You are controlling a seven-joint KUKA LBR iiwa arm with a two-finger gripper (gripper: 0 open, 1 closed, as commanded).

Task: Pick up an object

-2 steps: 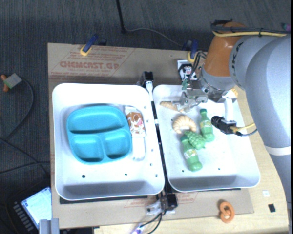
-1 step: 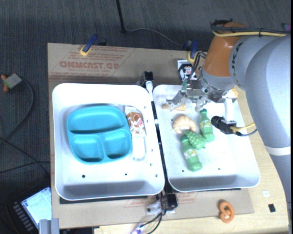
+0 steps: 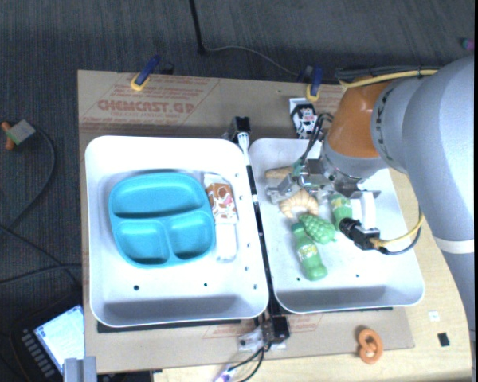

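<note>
Gripper (image 3: 307, 183) is down over the tan toy (image 3: 297, 203) in the right bin (image 3: 398, 289), fingers' state unclear, so you need a firm close before lifting.

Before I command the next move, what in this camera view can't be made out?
- Gripper: the wrist hides its fingers in the camera view, so open or shut is unclear.
- Tan object in the right bin: blurred, and contact with the gripper is uncertain.
- Packet beside the blue tray: print too small to read.
- Arm: cut off by the right edge.

blue tray (image 3: 158, 216) left bin (image 3: 103, 293), pincer (image 3: 296, 183) right bin (image 3: 398, 289)
</note>
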